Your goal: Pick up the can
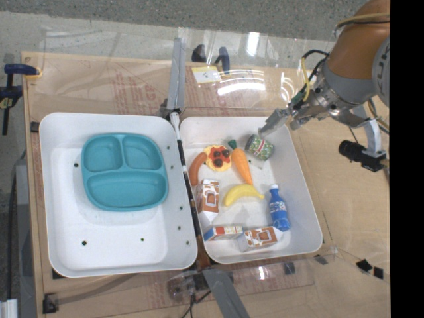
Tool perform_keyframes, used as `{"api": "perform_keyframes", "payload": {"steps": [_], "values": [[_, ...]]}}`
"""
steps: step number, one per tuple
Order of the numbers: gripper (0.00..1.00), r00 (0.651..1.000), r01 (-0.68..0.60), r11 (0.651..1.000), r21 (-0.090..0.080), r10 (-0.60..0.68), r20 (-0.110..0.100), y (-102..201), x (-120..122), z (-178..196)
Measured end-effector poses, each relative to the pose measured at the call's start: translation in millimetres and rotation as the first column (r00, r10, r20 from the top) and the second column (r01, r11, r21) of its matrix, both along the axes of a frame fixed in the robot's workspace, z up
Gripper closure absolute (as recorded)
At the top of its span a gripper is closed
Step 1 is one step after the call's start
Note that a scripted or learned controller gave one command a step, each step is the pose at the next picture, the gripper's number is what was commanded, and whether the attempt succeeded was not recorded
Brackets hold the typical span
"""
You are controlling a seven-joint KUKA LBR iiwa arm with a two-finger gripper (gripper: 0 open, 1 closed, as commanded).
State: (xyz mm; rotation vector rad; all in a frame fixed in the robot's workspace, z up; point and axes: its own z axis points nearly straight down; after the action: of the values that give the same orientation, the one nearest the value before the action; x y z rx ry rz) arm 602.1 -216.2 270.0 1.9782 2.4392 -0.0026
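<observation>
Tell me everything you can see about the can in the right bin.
The can is small, with a green label and a pale grey metallic-looking end. It lies tipped on its side at a slant in the far part of the right bin, just right of the carrot. The gripper is right above it, at its upper edge. Whether they touch is unclear. The label print is too small to read.

Glossy plastic bins (106,260); plate (124,171) seemingly matt plastic.
</observation>
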Motion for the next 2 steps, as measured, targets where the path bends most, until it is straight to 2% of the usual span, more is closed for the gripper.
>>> {"api": "perform_keyframes", "payload": {"steps": [1, 2], "values": [[0.00, 0.987, 0.160, 0.987, 0.001, -0.160, -0.002, -43.9, 36.7, -112.7], [0.00, 0.984, 0.177, 0.984, 0.009, -0.177, -0.006, -37.7, 53.0, -183.3]]}}
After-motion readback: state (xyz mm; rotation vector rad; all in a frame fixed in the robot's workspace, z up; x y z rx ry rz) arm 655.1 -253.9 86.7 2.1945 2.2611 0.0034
